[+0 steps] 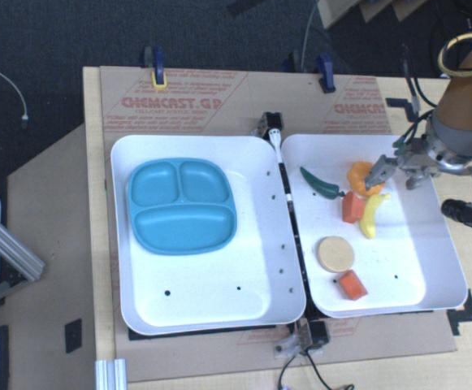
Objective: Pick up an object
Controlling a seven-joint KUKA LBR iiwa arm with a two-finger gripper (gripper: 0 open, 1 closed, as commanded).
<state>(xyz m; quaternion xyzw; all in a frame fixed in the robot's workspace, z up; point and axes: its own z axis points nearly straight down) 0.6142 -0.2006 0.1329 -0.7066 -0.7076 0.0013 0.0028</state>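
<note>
Toys crowd the right bin; gripper hangs over them, jaw state unclear. Board reads "CHEMCAST GP".

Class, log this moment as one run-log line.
gripper: over right bin, at orange pepper | nothing seen held | blue divided plate: left bin

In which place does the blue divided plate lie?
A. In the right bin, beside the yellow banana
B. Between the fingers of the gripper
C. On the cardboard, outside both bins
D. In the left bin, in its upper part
D: the blue divided plate lies flat in the upper part of the left bin, far from the gripper over the right bin.
</note>
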